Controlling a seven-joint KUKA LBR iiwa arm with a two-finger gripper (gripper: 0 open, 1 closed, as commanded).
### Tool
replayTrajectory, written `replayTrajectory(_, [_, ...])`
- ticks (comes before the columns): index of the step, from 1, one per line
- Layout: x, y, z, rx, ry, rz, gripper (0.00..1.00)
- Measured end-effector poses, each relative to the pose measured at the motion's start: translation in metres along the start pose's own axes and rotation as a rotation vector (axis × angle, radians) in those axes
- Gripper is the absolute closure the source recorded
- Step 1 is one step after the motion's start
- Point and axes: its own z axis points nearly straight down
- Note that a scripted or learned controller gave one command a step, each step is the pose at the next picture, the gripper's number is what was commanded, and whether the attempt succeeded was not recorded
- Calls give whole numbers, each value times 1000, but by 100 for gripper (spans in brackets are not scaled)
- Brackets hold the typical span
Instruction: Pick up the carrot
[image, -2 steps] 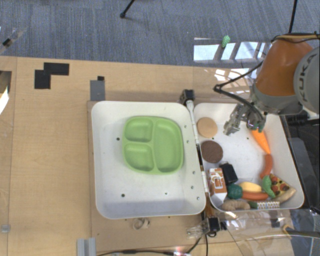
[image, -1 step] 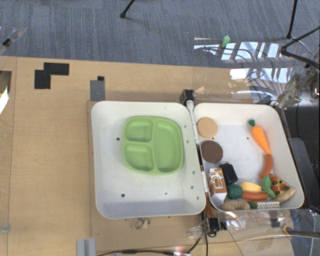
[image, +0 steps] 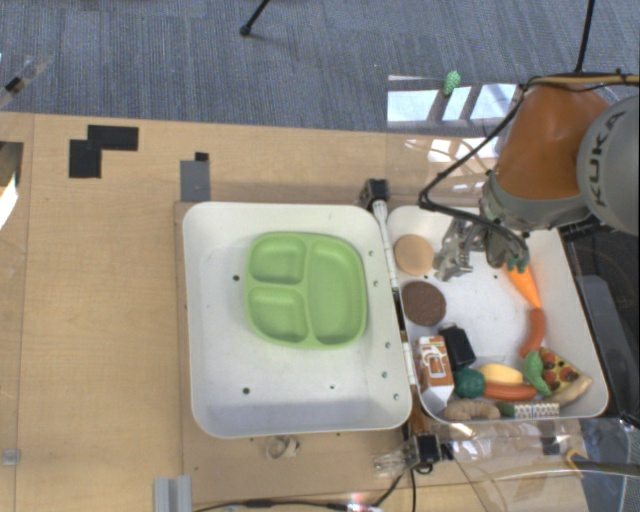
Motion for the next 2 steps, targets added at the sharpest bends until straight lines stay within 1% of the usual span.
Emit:
replayTrajectory(1, [-3,-5,-6,4,-11,6,0])
replayTrajectory(2, [-12,-54,44,7,-10,-293,0])
